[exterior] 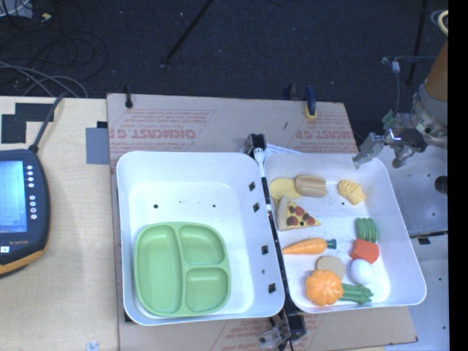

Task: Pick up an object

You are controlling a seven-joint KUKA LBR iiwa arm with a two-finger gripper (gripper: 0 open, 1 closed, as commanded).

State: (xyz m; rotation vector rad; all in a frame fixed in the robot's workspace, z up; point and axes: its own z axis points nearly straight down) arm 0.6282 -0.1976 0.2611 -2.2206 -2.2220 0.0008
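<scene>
Two white bins sat side by side on cardboard over the bench. I saw the gripper (386, 146) hovering above the right bin's (406, 229) far right corner, off the toys; I couldn't tell its opening, and nothing showed in its grip. Nearest toy was the yellow corn piece (352, 191), just below-left of it. Count in that bin: one bread roll (311, 186), one pizza slice (296, 216), one carrot (306, 247), one orange pumpkin (324, 287), one white egg (361, 270), one red piece (365, 251), two green pieces (367, 229), all loosely clustered. Left bin (183, 170) held one green divided tray (181, 269) at its near side. Pendant with a screen (18, 207) lay on the wooden bench at left; dark carpet with cables lay behind.
</scene>
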